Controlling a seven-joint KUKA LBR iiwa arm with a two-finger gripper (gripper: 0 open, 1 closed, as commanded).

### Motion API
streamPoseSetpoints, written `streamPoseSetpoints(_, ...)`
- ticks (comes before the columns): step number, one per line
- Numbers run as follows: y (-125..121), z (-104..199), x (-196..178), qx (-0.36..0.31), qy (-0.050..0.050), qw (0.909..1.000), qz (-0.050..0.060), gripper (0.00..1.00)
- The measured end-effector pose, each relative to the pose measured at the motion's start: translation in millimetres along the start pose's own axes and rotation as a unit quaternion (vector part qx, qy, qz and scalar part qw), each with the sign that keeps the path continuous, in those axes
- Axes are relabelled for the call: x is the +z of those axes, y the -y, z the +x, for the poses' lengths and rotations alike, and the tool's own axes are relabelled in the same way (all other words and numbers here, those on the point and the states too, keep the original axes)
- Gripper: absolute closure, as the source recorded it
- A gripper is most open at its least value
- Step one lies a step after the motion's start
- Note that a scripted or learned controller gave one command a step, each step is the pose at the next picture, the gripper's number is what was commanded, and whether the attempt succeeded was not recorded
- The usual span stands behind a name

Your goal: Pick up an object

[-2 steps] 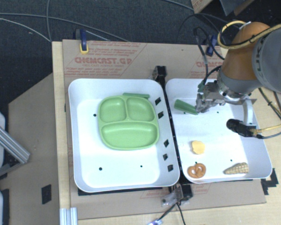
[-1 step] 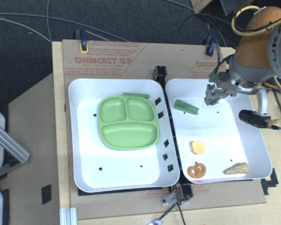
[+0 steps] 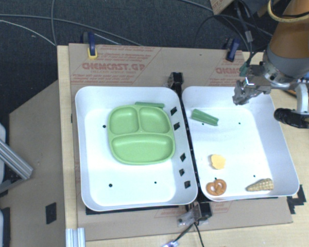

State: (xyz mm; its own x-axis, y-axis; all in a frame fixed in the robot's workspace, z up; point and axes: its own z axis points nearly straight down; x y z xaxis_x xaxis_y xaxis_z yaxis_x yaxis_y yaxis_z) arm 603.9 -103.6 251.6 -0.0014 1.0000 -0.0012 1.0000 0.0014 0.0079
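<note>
The right bin [image 3: 278, 138] holds a green bar [image 3: 204, 117] near its far left, a yellow piece [image 3: 218, 161], a brown pretzel [image 3: 216, 187] and a tan cone-shaped wafer [image 3: 260, 185] along its near edge. My gripper [image 3: 242, 96] hangs over the far edge of the right bin, to the right of the green bar and apart from it. Nothing shows between its fingers. The grey arm with the orange band rises behind it at the upper right.
The left bin [image 3: 90, 153] carries a green divided plate [image 3: 140, 134], with a green strip [image 3: 149, 105] behind it. Black clips line the seam between the bins. Blue clamps [image 3: 92, 46] hold the cardboard sheet at the back.
</note>
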Motion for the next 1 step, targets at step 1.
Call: streamPoseSetpoints(1, -5.1, 50.7, 7.2, -0.002, -0.002, 1.0, 0.004, 1.0)
